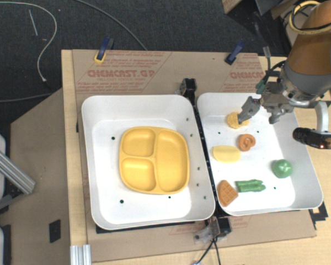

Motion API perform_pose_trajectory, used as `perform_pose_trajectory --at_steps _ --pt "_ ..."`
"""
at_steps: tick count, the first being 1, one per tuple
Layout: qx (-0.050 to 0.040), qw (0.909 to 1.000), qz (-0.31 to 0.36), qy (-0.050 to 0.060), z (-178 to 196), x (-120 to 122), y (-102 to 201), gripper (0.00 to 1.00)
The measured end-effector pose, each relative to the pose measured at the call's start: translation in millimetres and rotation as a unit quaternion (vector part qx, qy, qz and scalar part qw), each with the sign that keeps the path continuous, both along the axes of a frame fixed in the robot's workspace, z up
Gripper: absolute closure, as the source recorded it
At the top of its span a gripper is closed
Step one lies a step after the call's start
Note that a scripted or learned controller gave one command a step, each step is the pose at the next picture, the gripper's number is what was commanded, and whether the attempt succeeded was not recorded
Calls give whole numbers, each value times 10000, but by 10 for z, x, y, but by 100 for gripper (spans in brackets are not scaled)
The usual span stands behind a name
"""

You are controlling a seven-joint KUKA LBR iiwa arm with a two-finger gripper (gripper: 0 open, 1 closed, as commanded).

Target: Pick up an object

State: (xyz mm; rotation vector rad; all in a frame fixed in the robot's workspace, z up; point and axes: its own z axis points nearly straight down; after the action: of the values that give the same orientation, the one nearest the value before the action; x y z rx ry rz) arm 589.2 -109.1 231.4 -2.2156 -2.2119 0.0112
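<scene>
The gripper [261, 112] hangs over the far end of the right bin [303, 195], its fingers spread apart with nothing between them. One finger tip [246, 115] stands just beside a small yellow piece [233, 120], partly covering it, so its shape is hard to make out. Nearer than that piece in the right bin lie a brown ring [246, 142], a pale yellow oval [225, 154], a green ball [282, 168], a green pod [249, 186] and a waffle [227, 193].

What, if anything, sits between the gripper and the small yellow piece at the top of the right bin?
Nothing visible does. The gripper is right beside the small yellow piece, and the orange ring lies below, off that line.
</scene>
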Motion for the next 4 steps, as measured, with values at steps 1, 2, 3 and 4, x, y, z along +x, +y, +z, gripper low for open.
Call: perform_pose_trajectory --at_steps 1,2,3,4 --pt "-6 10000 11 -56 58 23 1 0" --pt "1 10000 11 -20 -546 -8 84 0" --pt "-3 10000 8 -36 -1155 1 109 0" --pt "-3 10000 8 -61 -1456 12 118 0"
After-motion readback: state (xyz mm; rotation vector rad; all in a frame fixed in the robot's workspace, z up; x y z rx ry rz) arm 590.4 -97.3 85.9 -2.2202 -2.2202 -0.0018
